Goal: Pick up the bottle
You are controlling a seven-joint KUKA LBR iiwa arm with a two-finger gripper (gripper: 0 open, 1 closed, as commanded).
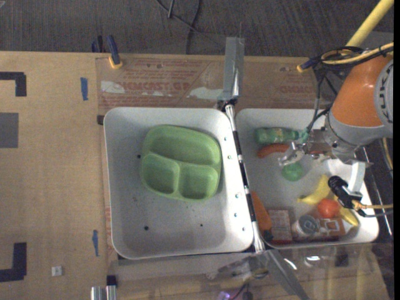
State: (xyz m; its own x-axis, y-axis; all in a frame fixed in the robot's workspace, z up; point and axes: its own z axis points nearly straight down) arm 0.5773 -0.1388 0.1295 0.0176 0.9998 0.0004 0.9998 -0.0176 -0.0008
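— Bottle (279, 135) position?
— Lying on its side at the far end of the right bin (370, 229), green with a paler label, cap end pointing toward the arm. Just beyond a red-orange pepper-like piece (272, 150), close alongside and perhaps touching.

— Gripper (291, 158) position?
— Low over the right bin, just nearer than the bottle's cap end, over a round green thing (292, 172) (probably a small ball or lime, hard to make out under the metal). Grey arm (359, 108) with its orange band entering from the right.

— Fingers clasped or spread?
— Cannot tell from this slanted view; no bottle visible between them, still resting on the bin floor.

— Anything else in that bin?
— Banana (317, 191) near the middle, small orange fruit (327, 208) just beside it, carrot (261, 211) along the left wall, small box (280, 224) and round tin (307, 225) at the near end.

— Left bin (125, 167)?
— Holding a green divided tray (181, 162), flat, in its far half.
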